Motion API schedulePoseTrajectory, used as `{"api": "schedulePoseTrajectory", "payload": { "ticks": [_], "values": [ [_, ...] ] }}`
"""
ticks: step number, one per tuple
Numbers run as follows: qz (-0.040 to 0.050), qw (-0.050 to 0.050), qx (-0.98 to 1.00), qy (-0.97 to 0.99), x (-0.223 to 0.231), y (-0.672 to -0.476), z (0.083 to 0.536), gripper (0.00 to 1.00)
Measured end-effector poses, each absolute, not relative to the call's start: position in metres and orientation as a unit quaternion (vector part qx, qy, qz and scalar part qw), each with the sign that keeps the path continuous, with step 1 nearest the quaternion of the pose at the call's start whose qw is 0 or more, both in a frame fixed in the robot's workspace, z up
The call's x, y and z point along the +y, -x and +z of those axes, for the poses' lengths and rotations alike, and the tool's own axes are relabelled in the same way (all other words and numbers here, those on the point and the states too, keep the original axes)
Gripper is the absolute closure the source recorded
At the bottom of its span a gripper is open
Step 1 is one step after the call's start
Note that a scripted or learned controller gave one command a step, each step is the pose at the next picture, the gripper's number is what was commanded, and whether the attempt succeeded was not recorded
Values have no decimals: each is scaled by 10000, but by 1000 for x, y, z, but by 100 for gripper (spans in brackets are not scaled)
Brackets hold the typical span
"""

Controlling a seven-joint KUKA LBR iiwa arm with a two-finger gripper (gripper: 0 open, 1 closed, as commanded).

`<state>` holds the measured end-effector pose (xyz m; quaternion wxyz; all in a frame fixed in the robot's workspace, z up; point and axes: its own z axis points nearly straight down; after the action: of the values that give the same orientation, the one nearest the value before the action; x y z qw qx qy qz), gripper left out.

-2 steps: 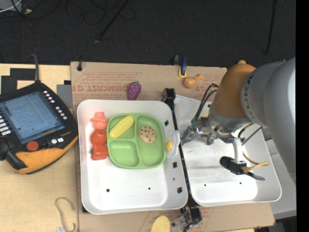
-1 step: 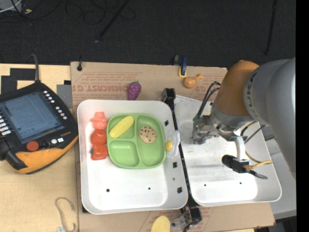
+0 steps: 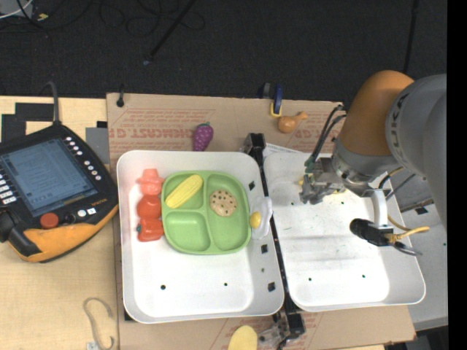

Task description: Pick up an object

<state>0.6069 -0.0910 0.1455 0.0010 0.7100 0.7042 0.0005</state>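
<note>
Item: gripper [image 3: 315, 189], low over the right bin [image 3: 350, 283], near its back left part; finger state, cannot tell. Candidates lie in the left bin [image 3: 182, 297]: corn [image 3: 182, 190] and cookie [image 3: 223, 203] on the green tray [image 3: 197, 235], red figure [image 3: 149, 206] beside it. You should pick one isolated piece and centre squarely over it before descending.

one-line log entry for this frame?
gripper: over right bin, upper left, nothing seen held | left bin: green tray with corn, cookie; red toy beside
</note>
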Motion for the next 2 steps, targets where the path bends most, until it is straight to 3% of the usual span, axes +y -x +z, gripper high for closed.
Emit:
{"api": "schedulePoseTrajectory", "payload": {
  "ticks": [2],
  "values": [
    [8, 6, 7066, -7076, -87, -615, 230, 100]
  ]
}}
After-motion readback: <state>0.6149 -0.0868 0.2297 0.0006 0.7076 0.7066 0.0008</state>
